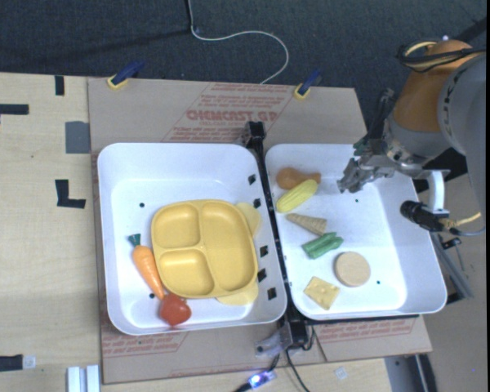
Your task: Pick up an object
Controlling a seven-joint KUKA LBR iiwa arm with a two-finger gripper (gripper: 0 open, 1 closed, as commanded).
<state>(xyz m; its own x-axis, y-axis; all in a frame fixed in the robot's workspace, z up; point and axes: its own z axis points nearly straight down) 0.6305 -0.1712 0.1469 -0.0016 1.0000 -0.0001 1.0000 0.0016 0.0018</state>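
corn (297,195) between drumstick (292,177), cone (309,223)

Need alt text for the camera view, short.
A grey arm's gripper hangs over the right bin, which holds a corn cob, cone, green vegetable, cracker and cheese. The left bin holds a yellow tray, carrot and tomato.

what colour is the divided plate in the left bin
Yellow. The divided plate shows plainly in the camera view, lying in the left bin.
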